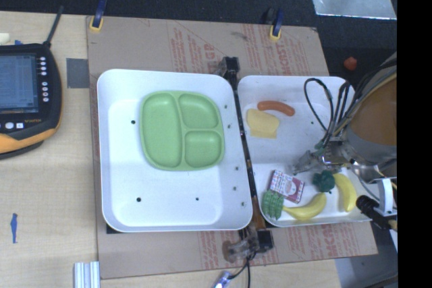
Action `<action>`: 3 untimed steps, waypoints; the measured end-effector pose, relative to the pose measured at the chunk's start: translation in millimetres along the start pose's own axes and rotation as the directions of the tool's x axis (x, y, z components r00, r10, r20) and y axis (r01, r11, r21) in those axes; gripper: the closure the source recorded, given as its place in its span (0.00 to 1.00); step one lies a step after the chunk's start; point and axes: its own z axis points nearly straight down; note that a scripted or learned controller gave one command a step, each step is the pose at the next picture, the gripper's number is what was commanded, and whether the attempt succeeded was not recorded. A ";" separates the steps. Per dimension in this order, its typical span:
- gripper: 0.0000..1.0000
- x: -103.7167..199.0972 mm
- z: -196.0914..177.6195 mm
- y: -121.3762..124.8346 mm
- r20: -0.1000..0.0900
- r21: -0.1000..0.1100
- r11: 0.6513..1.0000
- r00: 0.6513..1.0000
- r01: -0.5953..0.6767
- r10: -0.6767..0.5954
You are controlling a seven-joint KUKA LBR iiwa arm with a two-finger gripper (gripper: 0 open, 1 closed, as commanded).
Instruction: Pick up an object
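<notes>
Camera view. Two shallow white bins sit side by side on a cardboard sheet. The left bin [121,145] holds a green divided plate [181,129], lying flat toward the bin's upper middle.

The right bin [297,88] holds the loose objects. An orange-red sausage [276,107] lies near the upper left, with a pale yellow cheese wedge [262,123] just below it. Along the lower edge: a small green item [272,203] at the lower left corner, a pink-and-white packet [286,186] just above it, a yellow banana [307,208] curving to the right of those, and a second yellow piece [347,190] further right. A dark green object [325,181] lies between the banana and that yellow piece.

The arm enters from the right, its black cables looping over the bin's upper right. The gripper [314,161] sits low over the right bin, just above the dark green object and right of the packet. Its metal parts blur together, so whether it is spread or closed cannot be told, and no object is visibly caught in it.

A teach pendant [23,98] rests on the bench at far left.
</notes>
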 end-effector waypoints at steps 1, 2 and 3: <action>0.00 -6.3 -39.8 87.0 -0.003 0.002 1.000 1.000 -0.002 0.002; 0.00 -40.2 -31.0 3.9 -0.003 0.006 1.000 1.000 -0.002 0.002; 0.00 -13.9 -8.2 -26.6 -0.003 0.003 1.000 1.000 -0.001 0.001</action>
